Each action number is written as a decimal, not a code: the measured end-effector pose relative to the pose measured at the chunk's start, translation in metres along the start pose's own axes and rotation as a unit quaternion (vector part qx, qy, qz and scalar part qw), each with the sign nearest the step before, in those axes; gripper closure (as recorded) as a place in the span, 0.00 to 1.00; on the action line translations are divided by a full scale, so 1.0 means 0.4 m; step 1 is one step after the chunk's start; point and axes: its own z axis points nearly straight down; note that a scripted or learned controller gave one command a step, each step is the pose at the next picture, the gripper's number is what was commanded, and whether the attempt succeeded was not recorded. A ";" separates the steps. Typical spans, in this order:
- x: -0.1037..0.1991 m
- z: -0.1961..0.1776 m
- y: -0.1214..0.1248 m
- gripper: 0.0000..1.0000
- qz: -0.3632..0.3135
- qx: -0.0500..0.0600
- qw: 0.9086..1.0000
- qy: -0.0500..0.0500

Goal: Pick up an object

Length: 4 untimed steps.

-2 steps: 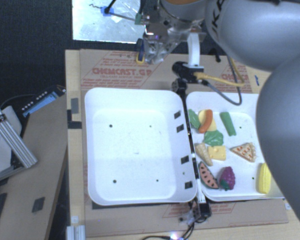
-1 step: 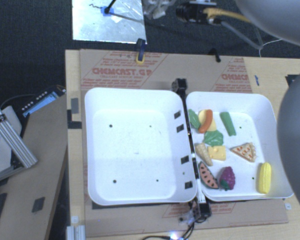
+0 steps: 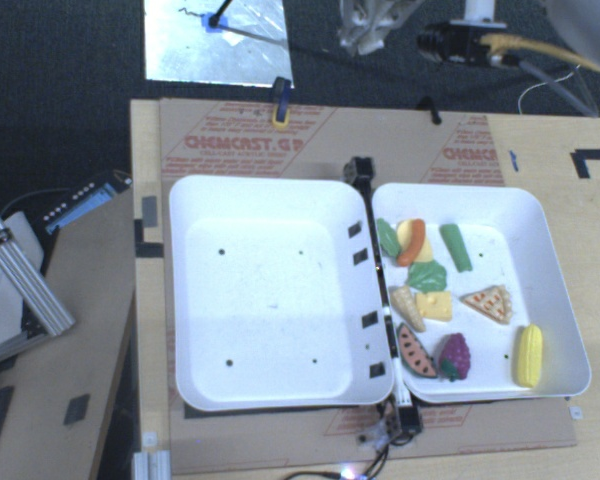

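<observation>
White plastic is forming the two shallow bins that are lying side by side on a brown cardboard sheet (image 3: pixel 280 133). The left bin (image 3: pixel 195 268) is being shown with bare floor. The right bin (image 3: pixel 555 298) is being filled with toy food, all of it gathered in its left and lower parts. A green pepper (image 3: pixel 387 238), an orange carrot (image 3: pixel 412 245) and a yellow-orange piece (image 3: pixel 413 230) are being seen touching one another near the upper left corner. A green cucumber (image 3: pixel 456 247) is lying just beside them, apart. A leafy green piece (image 3: pixel 427 275) is resting against a yellow cheese block (image 3: pixel 436 306). A pizza slice (image 3: pixel 488 304) is lying to the right of the cheese. A watermelon slice (image 3: pixel 416 352) and purple grapes (image 3: pixel 453 355) are being seen side by side near the lower edge, and a yellow corn cob (image 3: pixel 528 355) is lying well apart from them at the lower right.

The gripper (image 3: pixel 370 18) is being held high at the top of the view, well apart from both bins, above the dark floor. Nothing is being seen between its fingers, which appear to be hanging slightly apart.
</observation>
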 end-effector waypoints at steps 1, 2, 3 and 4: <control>-0.248 0.055 -0.074 1.00 0.002 0.002 1.000 -0.001; -0.251 0.001 -0.111 1.00 -0.002 -0.001 1.000 0.000; -0.456 0.020 -0.170 1.00 0.002 0.001 1.000 -0.001; -0.218 0.233 -0.125 1.00 -0.007 0.004 1.000 0.001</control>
